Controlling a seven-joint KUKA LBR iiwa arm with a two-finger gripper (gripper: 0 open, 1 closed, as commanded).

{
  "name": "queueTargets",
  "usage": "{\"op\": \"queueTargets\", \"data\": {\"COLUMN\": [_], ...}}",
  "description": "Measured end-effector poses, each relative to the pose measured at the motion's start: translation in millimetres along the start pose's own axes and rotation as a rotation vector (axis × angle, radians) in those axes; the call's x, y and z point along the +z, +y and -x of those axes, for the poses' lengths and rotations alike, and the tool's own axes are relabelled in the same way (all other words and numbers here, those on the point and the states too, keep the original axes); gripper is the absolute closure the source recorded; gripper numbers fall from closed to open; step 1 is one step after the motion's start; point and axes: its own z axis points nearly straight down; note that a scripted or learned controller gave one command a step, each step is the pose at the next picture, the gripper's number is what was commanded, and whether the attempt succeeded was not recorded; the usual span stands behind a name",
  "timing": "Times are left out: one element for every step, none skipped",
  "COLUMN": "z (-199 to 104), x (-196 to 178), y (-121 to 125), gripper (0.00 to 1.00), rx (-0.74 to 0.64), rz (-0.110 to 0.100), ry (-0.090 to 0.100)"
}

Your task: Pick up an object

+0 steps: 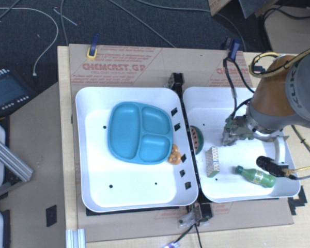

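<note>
Green plastic bottle [257,176] lies on its side in the right white bin [212,105], near that bin's front-right corner. Long axis runs roughly left-right, tilted slightly; narrow neck end points left, toward the bin divider.

Left of the bottle: small checkered silver-white packet [213,160], upright-ish, apart from it. Farther left, a round dark-green and red object [196,139] against the divider.

Gripper [231,136] sits above-left of the bottle, well apart; whether clenched or released, cannot tell.

Left white bin [93,138] holds a blue three-compartment plastic plate [140,133], a small orange object [174,154] touching its right edge.

Bins rest on a cardboard-covered bench [144,61]; dark carpet with cables behind.
</note>
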Motion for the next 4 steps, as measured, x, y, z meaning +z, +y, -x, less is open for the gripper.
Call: {"op": "queueTargets", "data": {"z": [10.0,0.9,0.8,-54.0], "x": [-58.1,-106.9,-142.7,-150.9], "y": [-0.8,-0.3,0.9,10.1], "gripper": [1.0,1.0,1.0,1.0], "rx": [0.001,-0.002,-0.002,-0.007], "rz": [0.006,0.006,0.005,0.003], "ry": [-0.003,-0.003,-0.003,0.0]}}
